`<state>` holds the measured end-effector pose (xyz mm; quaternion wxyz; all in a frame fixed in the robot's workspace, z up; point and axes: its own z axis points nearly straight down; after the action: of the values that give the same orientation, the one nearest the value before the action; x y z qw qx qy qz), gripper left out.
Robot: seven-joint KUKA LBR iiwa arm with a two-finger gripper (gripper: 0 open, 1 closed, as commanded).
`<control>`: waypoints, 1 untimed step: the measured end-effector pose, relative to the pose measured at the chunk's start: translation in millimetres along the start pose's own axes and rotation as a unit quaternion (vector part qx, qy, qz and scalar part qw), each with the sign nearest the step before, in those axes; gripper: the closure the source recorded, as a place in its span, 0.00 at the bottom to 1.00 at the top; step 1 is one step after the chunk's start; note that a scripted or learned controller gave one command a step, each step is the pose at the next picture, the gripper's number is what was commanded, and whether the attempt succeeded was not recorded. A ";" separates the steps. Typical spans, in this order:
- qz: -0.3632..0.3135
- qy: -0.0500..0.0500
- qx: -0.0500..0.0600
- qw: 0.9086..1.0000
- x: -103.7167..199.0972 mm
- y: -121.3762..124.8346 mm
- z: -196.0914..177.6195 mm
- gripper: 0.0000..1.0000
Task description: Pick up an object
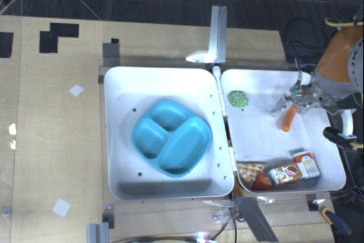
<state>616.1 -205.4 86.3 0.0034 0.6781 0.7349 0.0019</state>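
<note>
An orange carrot-shaped piece lies tilted on the floor of the right bin, near its upper right part. My gripper reaches in from the right and hangs just over the carrot's upper end. Its metal fingers are spread wider than the carrot, one on each side, so the gripper is open and grips nothing. A green knobbly ball sits at the bin's upper left. Along the bin's near wall lie a small juice carton, a red piece and a waffle-like piece.
The left bin holds a blue divided plate. A metal post stands behind the wall between the two bins. The arm's grey and orange body overhangs the right bin's far right corner.
</note>
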 end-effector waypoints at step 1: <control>-0.003 -0.001 -0.003 1.000 0.3 3.4 -11.4 1.00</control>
<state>619.4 -204.9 97.8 0.0063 0.6760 0.7369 0.0035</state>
